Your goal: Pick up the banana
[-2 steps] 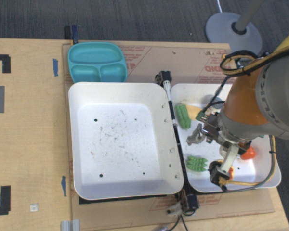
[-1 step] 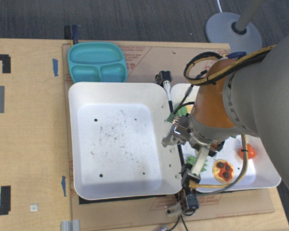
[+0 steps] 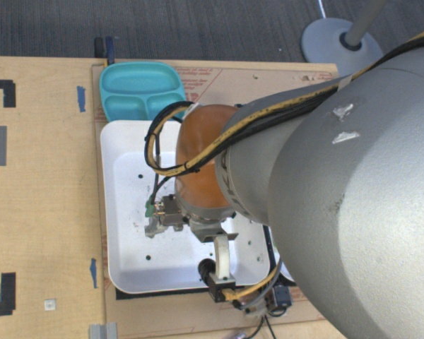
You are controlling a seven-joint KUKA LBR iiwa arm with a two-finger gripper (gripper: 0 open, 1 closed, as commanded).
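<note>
A: While parked low over white bin [image 3: 120, 260], arm [image 3: 339, 189] blocks most of it. Orange band [image 3: 198, 161] dead centre.

B: Teal tray [image 3: 141, 90] just beyond the bin's far edge?

A: Yes, touching or nearly.

B: Gripper [image 3: 155, 221]?

A: Down near bin floor. Can't tell grip state. Can't make out the banana either, so location unknown.

B: Progress?

A: Judged unconfirmed. Pick and lift both outstanding.
</note>
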